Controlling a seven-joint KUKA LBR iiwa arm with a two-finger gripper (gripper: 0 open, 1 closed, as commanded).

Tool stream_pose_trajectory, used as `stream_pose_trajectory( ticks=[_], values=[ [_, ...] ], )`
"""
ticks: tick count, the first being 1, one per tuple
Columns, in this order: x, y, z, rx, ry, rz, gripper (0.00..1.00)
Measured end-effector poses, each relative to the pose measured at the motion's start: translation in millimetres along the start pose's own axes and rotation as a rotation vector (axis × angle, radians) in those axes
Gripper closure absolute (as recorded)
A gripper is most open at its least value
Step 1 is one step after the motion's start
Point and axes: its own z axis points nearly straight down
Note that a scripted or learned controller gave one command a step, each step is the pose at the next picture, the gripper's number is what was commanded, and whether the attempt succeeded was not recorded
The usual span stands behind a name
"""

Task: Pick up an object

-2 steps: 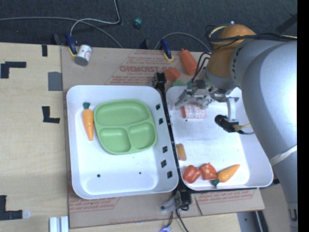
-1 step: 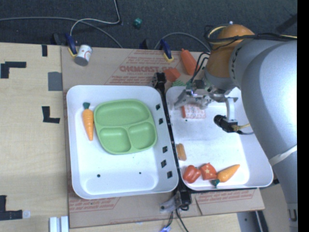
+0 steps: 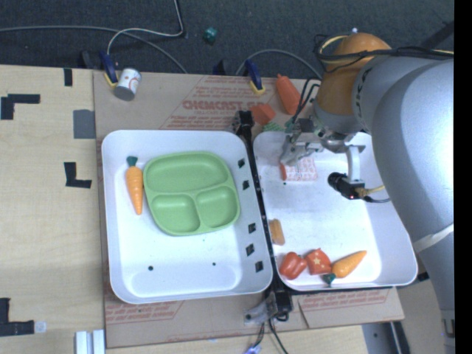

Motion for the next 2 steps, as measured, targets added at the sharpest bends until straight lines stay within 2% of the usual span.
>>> stream_pose_trajectory(
  ticks=[1, 2],
  values=[
    [0, 0, 0, -0.001, 0.0, 0.0, 0.0],
    [-21, -1, 11, 0.0, 0.007, -0.002, 0.0]
  ],
)
